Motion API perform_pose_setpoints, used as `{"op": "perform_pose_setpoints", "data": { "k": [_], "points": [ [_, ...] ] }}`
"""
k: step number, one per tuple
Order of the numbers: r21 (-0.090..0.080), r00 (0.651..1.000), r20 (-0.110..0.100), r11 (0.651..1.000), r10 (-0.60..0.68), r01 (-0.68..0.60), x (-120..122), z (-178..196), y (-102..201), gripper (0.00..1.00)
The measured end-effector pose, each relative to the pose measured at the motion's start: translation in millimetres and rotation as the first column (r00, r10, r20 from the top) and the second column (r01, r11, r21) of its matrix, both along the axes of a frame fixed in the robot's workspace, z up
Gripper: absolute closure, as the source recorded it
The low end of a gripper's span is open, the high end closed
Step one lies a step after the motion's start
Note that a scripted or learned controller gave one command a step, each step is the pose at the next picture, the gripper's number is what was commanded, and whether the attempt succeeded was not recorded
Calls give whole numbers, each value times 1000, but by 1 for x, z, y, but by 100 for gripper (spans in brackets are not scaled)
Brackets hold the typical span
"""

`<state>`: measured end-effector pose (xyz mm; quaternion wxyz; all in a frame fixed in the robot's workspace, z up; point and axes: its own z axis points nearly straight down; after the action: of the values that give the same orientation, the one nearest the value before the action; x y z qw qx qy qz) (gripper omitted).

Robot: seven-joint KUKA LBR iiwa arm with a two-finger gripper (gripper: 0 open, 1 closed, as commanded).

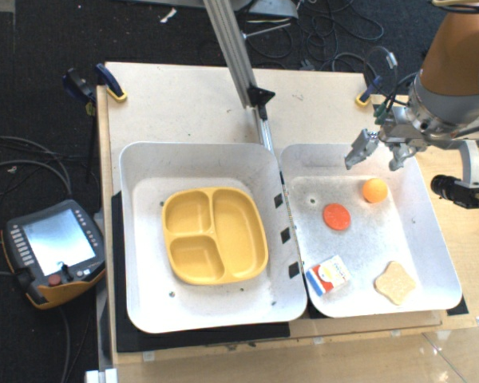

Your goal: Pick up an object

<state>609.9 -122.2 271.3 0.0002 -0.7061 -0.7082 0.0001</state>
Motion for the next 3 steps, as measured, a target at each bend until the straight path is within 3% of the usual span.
{"op": "perform_pose_setpoints", "data": {
  "k": [1,3],
  "points": [
    [0,1000,0,1000,0,0,0,0,0,0],
    [1,1000,-6,1000,-3,3,-10,-117,9,0]
  ]
}}
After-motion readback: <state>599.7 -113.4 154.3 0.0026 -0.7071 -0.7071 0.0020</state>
